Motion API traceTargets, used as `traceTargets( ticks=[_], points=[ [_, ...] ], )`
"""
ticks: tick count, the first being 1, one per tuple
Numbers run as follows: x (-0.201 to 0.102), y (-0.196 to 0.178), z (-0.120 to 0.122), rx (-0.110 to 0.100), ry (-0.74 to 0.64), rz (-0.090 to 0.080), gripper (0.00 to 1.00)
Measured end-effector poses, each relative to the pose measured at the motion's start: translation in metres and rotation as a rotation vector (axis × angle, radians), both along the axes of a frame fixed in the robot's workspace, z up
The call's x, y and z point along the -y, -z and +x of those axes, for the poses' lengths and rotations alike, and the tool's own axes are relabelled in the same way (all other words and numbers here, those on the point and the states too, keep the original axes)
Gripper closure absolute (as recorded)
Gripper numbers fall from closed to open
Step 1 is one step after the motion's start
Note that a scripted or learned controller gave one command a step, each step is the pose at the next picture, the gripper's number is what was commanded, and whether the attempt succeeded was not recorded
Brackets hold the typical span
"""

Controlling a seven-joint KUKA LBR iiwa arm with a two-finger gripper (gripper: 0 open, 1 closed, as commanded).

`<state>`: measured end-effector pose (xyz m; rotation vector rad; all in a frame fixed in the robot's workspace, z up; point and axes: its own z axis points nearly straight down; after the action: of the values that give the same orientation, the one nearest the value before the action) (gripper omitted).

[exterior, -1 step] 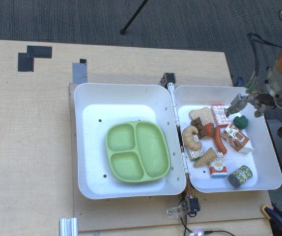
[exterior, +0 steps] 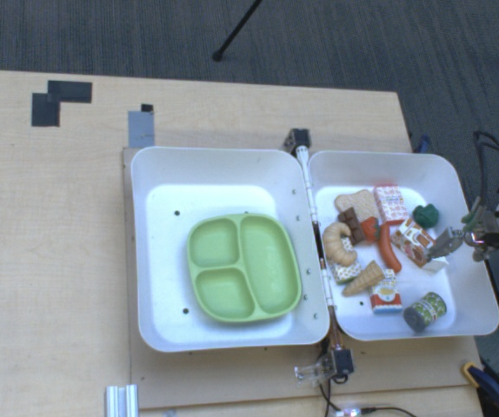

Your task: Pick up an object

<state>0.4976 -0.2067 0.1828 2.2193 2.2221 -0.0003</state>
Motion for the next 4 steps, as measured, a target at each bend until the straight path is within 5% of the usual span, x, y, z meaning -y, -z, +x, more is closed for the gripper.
traceTargets(
  ticks=[1, 2, 3, 4],
  points=[
    [-0.047, 0.086, -0.006, 0.011, 0.000, -0.002, 0.00],
    [-0.086, 0.091, -0.006, 0.025, 0.010, -0.021, 0.00],
    [-0.094, 0.078, -0.002, 0.024, 0.002, -0.001, 1.00],
    [-0.093, 0.079, -0.003, 0.024, 0.003, -0.003, 0.00]
  ],
)
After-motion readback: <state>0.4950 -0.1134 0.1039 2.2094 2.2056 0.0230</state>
